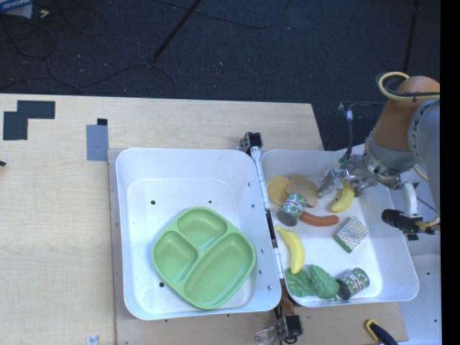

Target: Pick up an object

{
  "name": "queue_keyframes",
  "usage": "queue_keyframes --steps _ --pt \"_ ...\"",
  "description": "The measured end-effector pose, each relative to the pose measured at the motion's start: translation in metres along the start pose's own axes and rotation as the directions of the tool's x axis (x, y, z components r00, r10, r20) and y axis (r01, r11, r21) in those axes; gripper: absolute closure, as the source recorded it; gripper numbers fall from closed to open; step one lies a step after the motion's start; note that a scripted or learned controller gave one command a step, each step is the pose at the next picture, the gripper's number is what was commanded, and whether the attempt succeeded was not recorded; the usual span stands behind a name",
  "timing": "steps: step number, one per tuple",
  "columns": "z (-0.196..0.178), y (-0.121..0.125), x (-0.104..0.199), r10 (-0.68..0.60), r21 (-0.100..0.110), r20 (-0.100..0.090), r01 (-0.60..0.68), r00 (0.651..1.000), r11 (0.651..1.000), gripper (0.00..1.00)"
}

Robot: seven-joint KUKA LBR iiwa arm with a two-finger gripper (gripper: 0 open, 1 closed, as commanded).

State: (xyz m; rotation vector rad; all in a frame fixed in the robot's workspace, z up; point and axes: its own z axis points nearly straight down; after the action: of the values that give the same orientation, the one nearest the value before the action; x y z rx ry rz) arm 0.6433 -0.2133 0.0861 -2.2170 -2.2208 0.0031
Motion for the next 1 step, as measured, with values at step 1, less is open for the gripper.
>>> queue_keyframes --steps 1 --pt "-0.0007 0.0007 0.0613 0.001 -0.001 0.000 -0.001 1.000 1.000 0.00"
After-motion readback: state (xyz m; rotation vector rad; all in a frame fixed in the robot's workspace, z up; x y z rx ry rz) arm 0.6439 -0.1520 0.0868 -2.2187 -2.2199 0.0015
